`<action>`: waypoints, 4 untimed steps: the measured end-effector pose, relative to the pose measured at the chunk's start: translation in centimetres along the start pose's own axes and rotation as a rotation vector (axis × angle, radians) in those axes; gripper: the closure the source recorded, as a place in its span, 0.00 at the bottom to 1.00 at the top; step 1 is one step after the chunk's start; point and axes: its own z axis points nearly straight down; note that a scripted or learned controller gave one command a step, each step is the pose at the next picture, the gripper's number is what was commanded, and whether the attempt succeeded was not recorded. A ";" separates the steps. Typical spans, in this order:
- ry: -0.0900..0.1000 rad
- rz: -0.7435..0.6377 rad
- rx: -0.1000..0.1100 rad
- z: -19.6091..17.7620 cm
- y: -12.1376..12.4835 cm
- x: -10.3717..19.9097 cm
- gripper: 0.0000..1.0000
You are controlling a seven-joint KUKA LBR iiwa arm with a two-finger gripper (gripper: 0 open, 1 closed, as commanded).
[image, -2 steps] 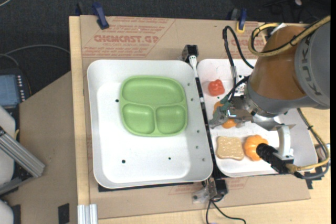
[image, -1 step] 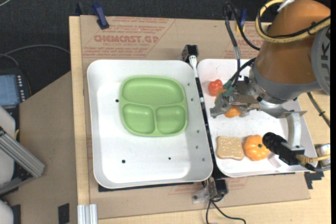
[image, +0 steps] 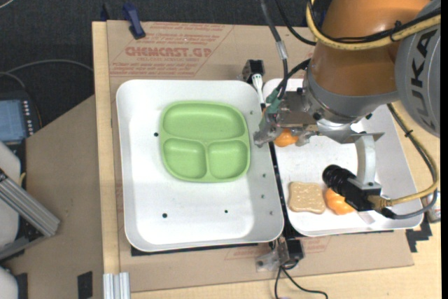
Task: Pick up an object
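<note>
- Over the right bin, near its left wall, the arm hangs low, with the gripper just beside an orange piece. The wrist hides whether the gripper is open or closed, so it cannot be told.
- The orange piece, the likeliest target, lies at that bin's upper left, close to the wall next to the left bin.
- A toast slice and an orange bit lie close together near the front.
- A green plate sits in the left bin.
- A good grasp would centre on the piece, stay clear of the wall, close fully, then lift straight up.
</note>
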 end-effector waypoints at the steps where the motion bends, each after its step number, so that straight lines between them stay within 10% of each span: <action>1: 0.004 -0.003 -0.007 -9.9 0.1 7.4 1.00; 2: -0.004 0.015 0.011 -7.6 0.0 0.1 1.00; 4: 0.001 -0.001 0.002 -10.8 0.1 12.2 1.00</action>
